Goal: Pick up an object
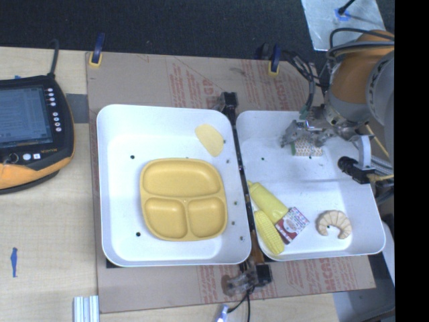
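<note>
Camera view is showing the gripper [307, 139] hovering over the right bin's [365, 247] far end, its opening and any load impossible to tell, while the corn cobs [267, 219], packet [291, 223] and croissant [334, 223] are lying near the front wall.

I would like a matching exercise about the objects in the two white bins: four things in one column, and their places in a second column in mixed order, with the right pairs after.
Things:
1. divided yellow tray
2. croissant
3. corn cob
4. small yellow chip

Places:
A. near right corner of the right bin
B. middle of the left bin
C. far part of the left bin, close to its right wall
D. near left corner of the right bin, beside a red and white packet

Pairs: 1-B, 2-A, 3-D, 4-C
</note>
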